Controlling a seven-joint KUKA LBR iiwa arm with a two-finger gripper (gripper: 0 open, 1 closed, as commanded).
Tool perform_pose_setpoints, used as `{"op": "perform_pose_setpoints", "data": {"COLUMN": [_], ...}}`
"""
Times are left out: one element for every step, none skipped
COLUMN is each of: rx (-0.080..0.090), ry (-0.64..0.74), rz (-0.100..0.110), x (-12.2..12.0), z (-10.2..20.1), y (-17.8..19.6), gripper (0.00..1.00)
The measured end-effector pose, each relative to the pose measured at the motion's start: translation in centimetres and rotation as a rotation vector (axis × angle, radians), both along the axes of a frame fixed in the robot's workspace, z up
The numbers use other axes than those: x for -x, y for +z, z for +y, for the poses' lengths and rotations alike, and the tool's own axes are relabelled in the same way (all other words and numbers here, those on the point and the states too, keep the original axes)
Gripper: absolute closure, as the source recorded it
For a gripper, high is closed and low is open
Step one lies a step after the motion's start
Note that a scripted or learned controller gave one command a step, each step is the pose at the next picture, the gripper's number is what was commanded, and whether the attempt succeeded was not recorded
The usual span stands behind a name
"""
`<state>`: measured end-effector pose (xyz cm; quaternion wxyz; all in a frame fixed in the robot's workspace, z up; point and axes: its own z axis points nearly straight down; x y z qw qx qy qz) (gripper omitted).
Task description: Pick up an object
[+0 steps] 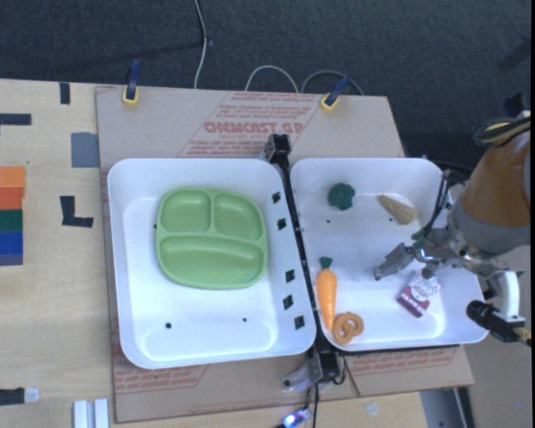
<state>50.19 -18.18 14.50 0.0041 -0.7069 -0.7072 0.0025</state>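
Hand [399, 262] low over right bin [366, 169] — fingers spread, gripping nothing. Purple packet [415, 296] just beside it; carrot [326, 290], pretzel [347, 326], green piece [341, 195] and cone [398, 207] scattered around.

One camera sits above the surface [45, 364] and looks down at a slant, so the far edge lies at the top of the frame and the near edge at the bottom. It stands far enough back to take in both bins whole: the left bin [125, 239] sits a little left of centre, the right bin [446, 328] right of centre, their shared edge running almost straight up the middle. Beyond the far edge, dark floor [339, 25] fills the top band. The arm [499, 185] enters from the right side, cut off by the frame there.
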Motion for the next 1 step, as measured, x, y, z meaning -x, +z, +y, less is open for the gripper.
{"op": "perform_pose_setpoints", "data": {"rx": [0.010], "ry": [-0.001], "rz": [-0.015], "x": [0.04], "z": [-0.40], "y": [-5.89], "gripper": [0.00]}}
